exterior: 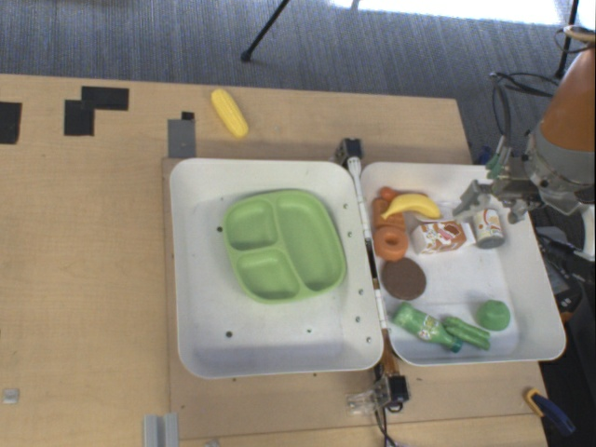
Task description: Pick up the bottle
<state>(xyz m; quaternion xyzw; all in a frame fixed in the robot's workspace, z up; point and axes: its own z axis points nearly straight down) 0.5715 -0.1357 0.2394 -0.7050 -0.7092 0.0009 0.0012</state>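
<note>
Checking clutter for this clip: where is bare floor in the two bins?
Left bin: bare strips all round the green plate. Right bin: bare between can and green ball; crowded along its left wall and near the green bottle.

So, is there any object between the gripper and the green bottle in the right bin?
The gripper is over the far side of the right bin, above a small can. The green bottle lies near the front edge. Between them the white floor looks bare; the green ball and brown disc sit to either side.
</note>
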